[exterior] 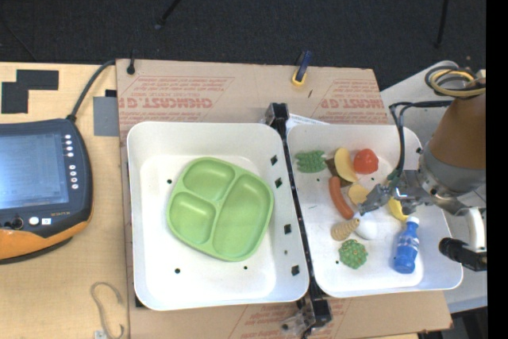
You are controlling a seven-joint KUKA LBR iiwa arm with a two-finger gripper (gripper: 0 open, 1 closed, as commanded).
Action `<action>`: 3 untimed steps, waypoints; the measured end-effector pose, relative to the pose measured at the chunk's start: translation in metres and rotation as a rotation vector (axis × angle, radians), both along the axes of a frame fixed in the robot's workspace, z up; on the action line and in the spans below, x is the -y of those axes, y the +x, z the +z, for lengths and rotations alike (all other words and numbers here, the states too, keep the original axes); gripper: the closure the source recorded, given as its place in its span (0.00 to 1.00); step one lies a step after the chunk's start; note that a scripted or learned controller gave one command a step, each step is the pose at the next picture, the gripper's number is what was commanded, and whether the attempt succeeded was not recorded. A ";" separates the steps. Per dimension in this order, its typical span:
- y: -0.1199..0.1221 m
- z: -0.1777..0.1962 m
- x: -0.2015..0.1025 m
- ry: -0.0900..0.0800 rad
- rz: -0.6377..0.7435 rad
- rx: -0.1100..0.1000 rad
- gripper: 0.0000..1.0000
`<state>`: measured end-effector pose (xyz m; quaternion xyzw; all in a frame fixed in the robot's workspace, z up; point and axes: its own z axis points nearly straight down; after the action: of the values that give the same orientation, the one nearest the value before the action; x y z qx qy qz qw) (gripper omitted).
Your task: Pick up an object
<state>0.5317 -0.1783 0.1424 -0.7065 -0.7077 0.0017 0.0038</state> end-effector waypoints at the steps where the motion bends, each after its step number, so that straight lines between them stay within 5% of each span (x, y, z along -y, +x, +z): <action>1: -0.001 -0.054 -0.003 0.000 0.000 0.000 0.00; 2: 0.000 -0.041 -0.001 -0.001 -0.006 0.003 1.00; 3: -0.001 0.004 -0.006 -0.003 -0.001 0.009 1.00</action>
<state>0.5312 -0.1725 0.1459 -0.7070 -0.7072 -0.0005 -0.0003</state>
